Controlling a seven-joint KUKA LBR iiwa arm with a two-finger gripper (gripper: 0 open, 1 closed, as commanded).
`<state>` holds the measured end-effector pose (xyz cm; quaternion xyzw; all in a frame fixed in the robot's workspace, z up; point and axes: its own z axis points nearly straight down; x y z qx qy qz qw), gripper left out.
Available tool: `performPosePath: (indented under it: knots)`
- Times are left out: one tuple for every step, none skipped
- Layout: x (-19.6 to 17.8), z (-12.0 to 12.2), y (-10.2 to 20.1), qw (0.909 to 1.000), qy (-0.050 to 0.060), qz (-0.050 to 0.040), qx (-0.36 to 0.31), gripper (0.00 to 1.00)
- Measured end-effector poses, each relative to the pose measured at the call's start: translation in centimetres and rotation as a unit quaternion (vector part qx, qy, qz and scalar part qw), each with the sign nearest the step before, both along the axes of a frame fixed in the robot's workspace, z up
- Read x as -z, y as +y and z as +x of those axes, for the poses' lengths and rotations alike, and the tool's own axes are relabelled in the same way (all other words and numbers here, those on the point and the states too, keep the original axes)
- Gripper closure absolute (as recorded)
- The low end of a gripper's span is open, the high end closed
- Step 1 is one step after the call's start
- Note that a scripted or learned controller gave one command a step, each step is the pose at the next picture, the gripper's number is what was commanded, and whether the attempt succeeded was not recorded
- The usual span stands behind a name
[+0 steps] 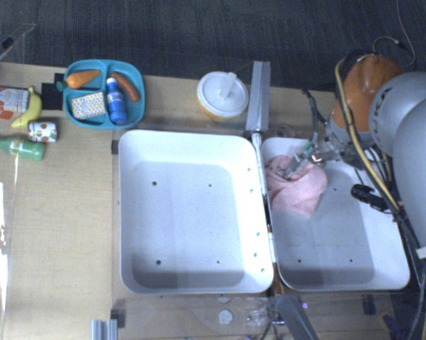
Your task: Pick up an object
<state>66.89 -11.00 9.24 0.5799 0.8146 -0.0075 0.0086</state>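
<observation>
The gripper (297, 164) sits at the upper left of the right bin (349, 265), fingertips pressed into the pink cloth (298, 188); whether they are apart or clamped cannot be told. The cloth lies bunched against that bin's left wall. The left bin (188, 269) occupies frame centre. A blue tray (136, 86) of toy food sits at upper left.

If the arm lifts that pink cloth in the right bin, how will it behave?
The pink cloth lies crumpled in soft folds, so it is probably floppy and would drape. It looks light. Being bunched, it is unlikely to roll or tip.
</observation>
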Motion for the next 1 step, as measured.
performPosePath:
  knots:
    - [-0.03, -2.70, -2.69, 0.9998, -0.006, 0.0089, -0.016, 0.00]
